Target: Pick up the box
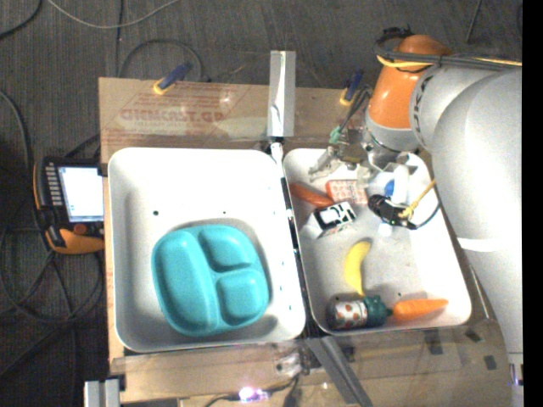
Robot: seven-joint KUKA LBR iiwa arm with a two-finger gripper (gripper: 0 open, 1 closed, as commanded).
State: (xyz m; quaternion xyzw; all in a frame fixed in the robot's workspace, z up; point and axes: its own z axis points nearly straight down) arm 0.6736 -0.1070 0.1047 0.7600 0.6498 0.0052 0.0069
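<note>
claw is low near the box, but the box is not up yet

the arm [458, 100] comes in from the right over the right bin [441, 253]. the claw [344, 155] is down at the far end of that bin, just above the box [346, 191]. i cannot tell how it is set. the little red and white box lies flat on the bin floor, next to a carrot [310, 196] and a small black and white thing [336, 216]. a banana [356, 265], a can [348, 312] and another carrot [418, 309] lie nearer. the left bin [127, 176] has a blue tray [212, 278]. the grab and the lift look still to do.
</note>
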